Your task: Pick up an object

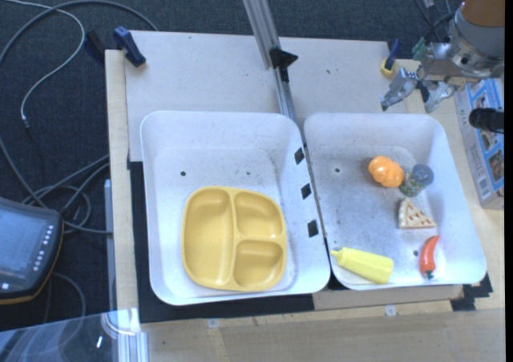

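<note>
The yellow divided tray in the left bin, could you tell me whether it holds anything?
Empty: all three compartments of the yellow divided tray show bare yellow plastic.

Looking down from a fixed spot above the pale beige wooden bench (208, 64), at a slant. Facing so that the far edge sits at the top, with dark carpet (48, 72) beyond it. Standing far enough off to be taking in both shallow white plastic bins: the left bin (160, 144) and the right bin (449, 152) side by side in mid-frame, whole. Catching the grey arm with the orange band (485, 0) coming in at the upper right corner, cropped by the frame. Cutting the near bench edge along the bottom.
</note>
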`<state>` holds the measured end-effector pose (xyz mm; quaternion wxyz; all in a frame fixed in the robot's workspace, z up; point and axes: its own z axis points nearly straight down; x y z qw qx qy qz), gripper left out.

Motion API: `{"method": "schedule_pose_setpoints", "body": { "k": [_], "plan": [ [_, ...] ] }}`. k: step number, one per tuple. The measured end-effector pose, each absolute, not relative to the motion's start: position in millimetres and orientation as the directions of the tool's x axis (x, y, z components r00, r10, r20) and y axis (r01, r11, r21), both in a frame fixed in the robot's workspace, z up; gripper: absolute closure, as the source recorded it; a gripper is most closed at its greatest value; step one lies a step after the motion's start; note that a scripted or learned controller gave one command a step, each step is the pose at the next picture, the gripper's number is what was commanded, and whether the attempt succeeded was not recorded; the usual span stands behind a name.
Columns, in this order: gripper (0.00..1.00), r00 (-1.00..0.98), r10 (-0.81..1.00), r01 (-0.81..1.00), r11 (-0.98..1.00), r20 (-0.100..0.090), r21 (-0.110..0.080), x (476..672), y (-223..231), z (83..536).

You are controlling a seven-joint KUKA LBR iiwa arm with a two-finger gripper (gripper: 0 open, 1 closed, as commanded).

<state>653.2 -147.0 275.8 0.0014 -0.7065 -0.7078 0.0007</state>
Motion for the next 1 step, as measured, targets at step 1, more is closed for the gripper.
{"method": "schedule_pose_setpoints", "body": {
  "k": [1],
  "plan": [
    [0.00, -0.002, 1.000, 1.000, 0.002, 0.001, -0.003, 653.1, -147.1, 275.8]
  ]
}}
